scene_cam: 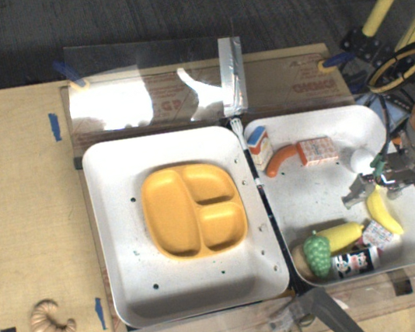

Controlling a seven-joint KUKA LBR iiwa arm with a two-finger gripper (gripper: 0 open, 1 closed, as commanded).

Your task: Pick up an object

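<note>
Jaws state: can't tell, too small and dark to read at this slant; gripper [369, 183] low over right bin [306, 192], near its right edge.

Nearest target = banana [381, 212], just below gripper, near right wall; looks like light plastic toy, stiff, smooth, curved, so likely slippery. Best pinched across mid-body, narrow way, not at tips. Alt picks along bin's front edge: yellow piece [344, 235], green knobbly lump [318, 254], dark can [355, 261], packed touching, harder to isolate. Small carton [258, 145] + orange piece [282, 158] + box [318, 150] near back edge. Yellow tray [194, 207] sits mid left bin [125, 238].
</note>
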